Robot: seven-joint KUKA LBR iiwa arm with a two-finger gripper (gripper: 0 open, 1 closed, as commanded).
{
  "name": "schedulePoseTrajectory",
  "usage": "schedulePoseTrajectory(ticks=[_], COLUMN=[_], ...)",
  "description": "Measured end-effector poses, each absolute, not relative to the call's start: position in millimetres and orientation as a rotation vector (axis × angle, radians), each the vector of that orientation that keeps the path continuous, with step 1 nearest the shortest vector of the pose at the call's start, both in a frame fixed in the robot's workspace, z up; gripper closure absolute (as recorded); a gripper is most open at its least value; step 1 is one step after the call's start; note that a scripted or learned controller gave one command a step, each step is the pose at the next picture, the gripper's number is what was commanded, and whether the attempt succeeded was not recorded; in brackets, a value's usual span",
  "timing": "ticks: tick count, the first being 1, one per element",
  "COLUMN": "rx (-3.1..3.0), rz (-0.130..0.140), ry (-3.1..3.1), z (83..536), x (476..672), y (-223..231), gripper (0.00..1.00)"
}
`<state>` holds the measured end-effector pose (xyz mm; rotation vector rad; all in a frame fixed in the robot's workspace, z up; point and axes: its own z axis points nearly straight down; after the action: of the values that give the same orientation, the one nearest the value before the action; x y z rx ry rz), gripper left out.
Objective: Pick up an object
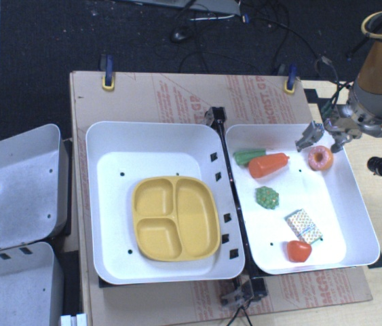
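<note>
My gripper (322, 139) hangs over the far right corner of the right bin (353, 202), its fingers spread open with nothing between them. Just below it lies a pink donut (320, 158). Left of the donut rests an orange carrot (268, 164) with a green top (247, 156). A green broccoli piece (267, 197) sits mid-bin. A patterned small box (304, 225) and a red tomato (299, 250) lie near the front.
The left bin (109, 148) holds a yellow divided plate (176, 218). Black clips line the seam between the bins. A grey-white tray (14, 182) lies off the bench to the left. Yellow clamps hold the board's far edge.
</note>
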<state>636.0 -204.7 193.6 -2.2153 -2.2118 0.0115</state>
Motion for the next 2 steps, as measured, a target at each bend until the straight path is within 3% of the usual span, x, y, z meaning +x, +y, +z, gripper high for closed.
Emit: schedulePoseTrajectory(ticks=[1,2], rx=[-2.22,-2.216], rz=[0.0,0.003], ry=[-2.224,-2.223], z=[202.0,158.5], x=[639.4,642.5], y=[-204.2,-204.0], gripper=[0.0,0.0])
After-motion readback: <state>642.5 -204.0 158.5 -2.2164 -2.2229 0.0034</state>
